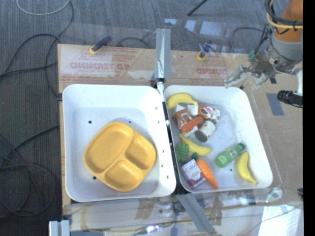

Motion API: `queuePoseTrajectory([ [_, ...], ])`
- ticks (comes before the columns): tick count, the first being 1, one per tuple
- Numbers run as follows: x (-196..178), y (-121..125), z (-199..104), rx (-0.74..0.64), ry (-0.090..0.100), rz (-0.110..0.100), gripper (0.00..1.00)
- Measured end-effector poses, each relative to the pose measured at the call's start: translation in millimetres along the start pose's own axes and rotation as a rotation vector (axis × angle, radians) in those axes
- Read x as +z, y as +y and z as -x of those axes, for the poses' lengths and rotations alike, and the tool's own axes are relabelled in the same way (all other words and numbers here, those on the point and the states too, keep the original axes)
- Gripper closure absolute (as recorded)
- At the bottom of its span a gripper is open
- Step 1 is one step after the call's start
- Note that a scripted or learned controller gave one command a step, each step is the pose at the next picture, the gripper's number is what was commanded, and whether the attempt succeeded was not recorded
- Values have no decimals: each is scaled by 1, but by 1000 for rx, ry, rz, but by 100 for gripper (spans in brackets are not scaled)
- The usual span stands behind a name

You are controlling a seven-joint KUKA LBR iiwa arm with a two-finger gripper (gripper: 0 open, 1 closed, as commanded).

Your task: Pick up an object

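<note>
Grey carpet surrounds the bench with two white bins (74,132). One yellow divided plate (120,155) lies in the left bin. Three bananas (245,168), two carrots (207,173) and one green bottle (229,156) lie among clutter in the right bin. Gripper (244,77) hovers above that bin's far right corner, fingers spread, holding nothing.

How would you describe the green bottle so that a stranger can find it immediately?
Look in the right bin, in its lower right part. The green bottle lies tilted there, just left of a yellow banana. It is the only bright green bottle-shaped thing.
</note>
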State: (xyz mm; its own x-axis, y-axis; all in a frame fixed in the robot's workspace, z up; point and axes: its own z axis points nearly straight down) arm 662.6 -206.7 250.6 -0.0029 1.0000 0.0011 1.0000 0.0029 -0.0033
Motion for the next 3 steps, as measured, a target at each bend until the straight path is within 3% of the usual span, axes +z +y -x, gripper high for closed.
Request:
queuePoseTrajectory([
  [1, 128, -22, -10, -220, -10, 25, 0],
  [2, 137, -19, -32, -232, -13, 36, 0],
  [3, 140, -9, -64, -40, -17, 38, 0],
])
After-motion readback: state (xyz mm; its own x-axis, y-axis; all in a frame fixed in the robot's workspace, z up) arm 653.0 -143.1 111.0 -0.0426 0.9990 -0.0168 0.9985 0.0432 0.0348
